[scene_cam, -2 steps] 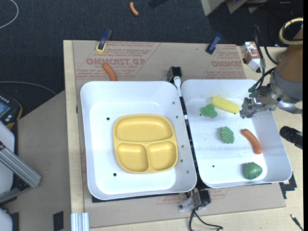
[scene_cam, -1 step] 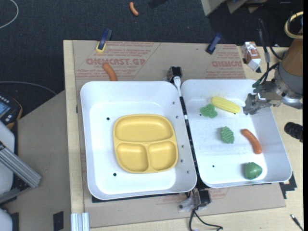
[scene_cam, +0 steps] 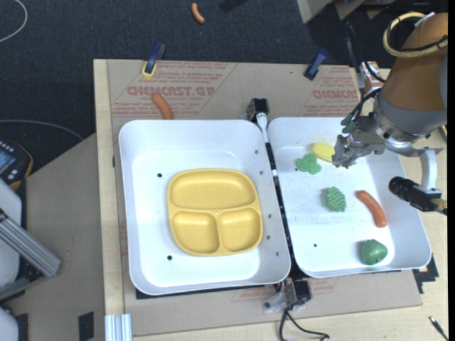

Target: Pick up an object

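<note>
In the right bin [scene_cam: 405,219] lie a yellow piece [scene_cam: 323,150], a small green leafy piece [scene_cam: 308,164], a green textured piece [scene_cam: 335,199], an orange-red sausage [scene_cam: 372,208] and a green pepper-like piece [scene_cam: 372,251]. My gripper [scene_cam: 344,155] hangs low over the bin's far part, just right of the yellow piece and close to touching it. I see nothing held between its fingers.
The left bin [scene_cam: 142,212] holds a yellow three-compartment plate [scene_cam: 213,210]. An orange sausage [scene_cam: 163,106] lies on the cardboard behind the left bin, another [scene_cam: 197,13] on the dark floor. Clamps [scene_cam: 151,61] [scene_cam: 315,64] grip the board's far edge.
</note>
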`<state>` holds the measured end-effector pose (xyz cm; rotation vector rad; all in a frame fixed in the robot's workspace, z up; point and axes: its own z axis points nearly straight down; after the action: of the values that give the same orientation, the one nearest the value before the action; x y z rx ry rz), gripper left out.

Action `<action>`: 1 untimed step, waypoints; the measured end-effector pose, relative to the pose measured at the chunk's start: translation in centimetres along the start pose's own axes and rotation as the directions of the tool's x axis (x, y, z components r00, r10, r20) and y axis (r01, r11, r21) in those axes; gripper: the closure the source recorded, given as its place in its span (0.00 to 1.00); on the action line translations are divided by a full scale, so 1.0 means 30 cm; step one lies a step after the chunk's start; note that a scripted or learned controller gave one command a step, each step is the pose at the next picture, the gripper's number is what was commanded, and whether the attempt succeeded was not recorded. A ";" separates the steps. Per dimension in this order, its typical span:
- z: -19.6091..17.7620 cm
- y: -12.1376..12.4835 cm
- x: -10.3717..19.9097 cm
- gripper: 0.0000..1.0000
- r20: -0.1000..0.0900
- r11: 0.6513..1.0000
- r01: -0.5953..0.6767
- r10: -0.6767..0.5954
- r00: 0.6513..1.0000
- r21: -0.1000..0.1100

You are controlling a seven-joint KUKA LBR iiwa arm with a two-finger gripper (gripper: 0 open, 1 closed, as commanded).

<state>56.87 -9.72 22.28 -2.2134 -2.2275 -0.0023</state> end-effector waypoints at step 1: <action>-0.032 0.071 0.180 1.00 0.002 1.000 -0.001 0.001 1.000 -0.004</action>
<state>58.97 -4.32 23.26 -2.2168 -2.2297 -0.0048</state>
